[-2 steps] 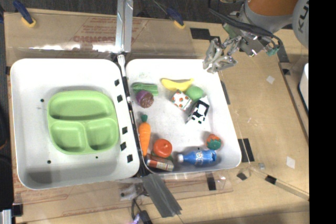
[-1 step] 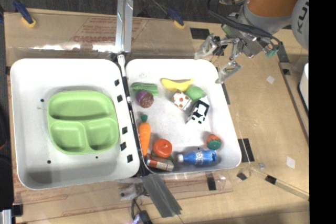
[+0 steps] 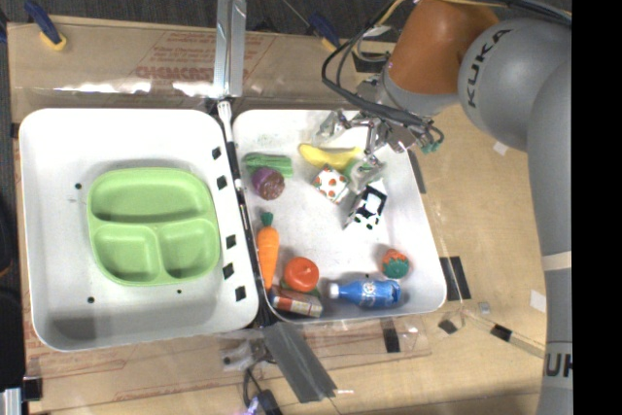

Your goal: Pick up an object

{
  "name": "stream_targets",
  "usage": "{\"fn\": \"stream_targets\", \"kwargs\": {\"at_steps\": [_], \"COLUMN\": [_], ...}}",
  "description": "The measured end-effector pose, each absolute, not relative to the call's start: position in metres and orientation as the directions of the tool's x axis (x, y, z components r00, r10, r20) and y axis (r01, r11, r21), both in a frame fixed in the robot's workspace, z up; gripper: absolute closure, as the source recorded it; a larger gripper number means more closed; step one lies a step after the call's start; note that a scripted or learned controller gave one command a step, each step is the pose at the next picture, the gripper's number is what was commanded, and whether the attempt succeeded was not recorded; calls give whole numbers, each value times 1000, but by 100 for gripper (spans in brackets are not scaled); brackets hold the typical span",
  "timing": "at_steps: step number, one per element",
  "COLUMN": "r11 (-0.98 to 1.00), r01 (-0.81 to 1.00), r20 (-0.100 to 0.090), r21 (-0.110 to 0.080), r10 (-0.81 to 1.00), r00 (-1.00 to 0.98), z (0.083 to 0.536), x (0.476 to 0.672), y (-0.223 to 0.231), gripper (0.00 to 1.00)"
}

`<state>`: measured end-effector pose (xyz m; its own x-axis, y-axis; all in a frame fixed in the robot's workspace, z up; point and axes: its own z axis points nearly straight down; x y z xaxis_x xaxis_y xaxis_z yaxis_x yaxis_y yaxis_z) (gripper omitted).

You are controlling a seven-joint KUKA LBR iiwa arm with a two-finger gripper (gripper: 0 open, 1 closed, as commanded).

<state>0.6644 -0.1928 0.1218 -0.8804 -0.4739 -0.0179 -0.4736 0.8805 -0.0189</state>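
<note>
green divided tray (image 3: 153, 225), left bin (image 3: 49, 209)

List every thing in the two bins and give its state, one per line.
Green tray: flat in the left bin, nothing in it.
Banana: lying in the right bin, under the gripper.
Dice: resting beside the banana.
Carrot: lying along the divider.
Blue bottle: on its side.
Black-and-white block: resting, tilted.
</note>
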Motion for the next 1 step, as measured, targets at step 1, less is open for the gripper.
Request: {"fn": "stream_targets", "kwargs": {"at_steps": [1], "r11": [902], "r01": [-432], "r20": [-27], "r21": [-21], "r10": [-432], "r00": [-901], "z": [110], "x": [609], "y": [-203], "gripper": [0]}}
